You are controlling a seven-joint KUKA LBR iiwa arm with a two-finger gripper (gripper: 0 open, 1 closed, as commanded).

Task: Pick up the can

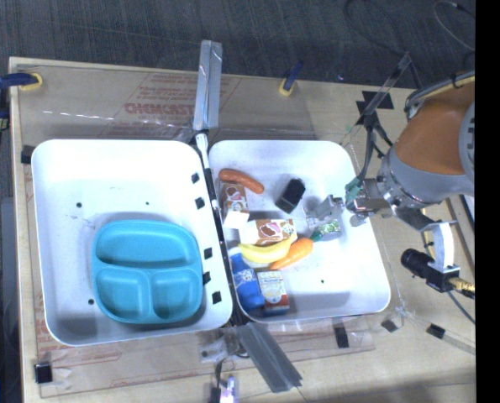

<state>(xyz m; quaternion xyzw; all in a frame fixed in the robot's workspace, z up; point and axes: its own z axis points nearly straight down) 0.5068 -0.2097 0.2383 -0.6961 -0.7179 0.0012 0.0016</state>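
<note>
Your gripper (pixel 332 212) sits low at the right bin's (pixel 363 288) right side, right of the banana (pixel 258 253); you cannot tell its grip.

A wooden worktop (pixel 107 91) carries two shallow white plastic bins side by side. The left bin (pixel 65 183) holds a light blue plastic tray with three compartments (pixel 149 273), lying flat toward its near side. The right bin (pixel 350 284) holds a cluster of things along its left wall: a reddish-brown sausage (pixel 241 178), a brown packet (pixel 234 198), a yellow banana (pixel 260 254), an orange carrot (pixel 292 253) touching the banana, and a blue can (pixel 248 285) lying beside a small carton (pixel 272 290). A small black block (pixel 290 194) sits apart, farther in. The grey arm with an orange band (pixel 434 141) reaches over the bin's right rim, its gripper (pixel 334 217) low near a crumpled green-and-silver wrapper (pixel 325 225).
</note>
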